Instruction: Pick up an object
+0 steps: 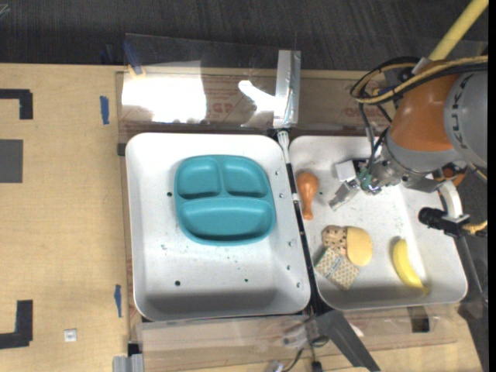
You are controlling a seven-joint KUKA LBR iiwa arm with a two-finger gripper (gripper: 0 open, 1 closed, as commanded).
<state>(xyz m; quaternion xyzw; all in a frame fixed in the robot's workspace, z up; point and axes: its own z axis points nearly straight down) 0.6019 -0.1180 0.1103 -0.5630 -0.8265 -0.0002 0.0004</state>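
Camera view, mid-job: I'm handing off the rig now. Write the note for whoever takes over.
Gripper: over the right bin, far side, nothing visible between its fingers.
Right bin holds: orange drumstick-shaped toy at the left wall, yellow round piece beside a cracker-like piece and patterned packet, banana near the right.
Left bin: teal divided tray.
Done: nothing lifted.
Left: grasp and lift one object.
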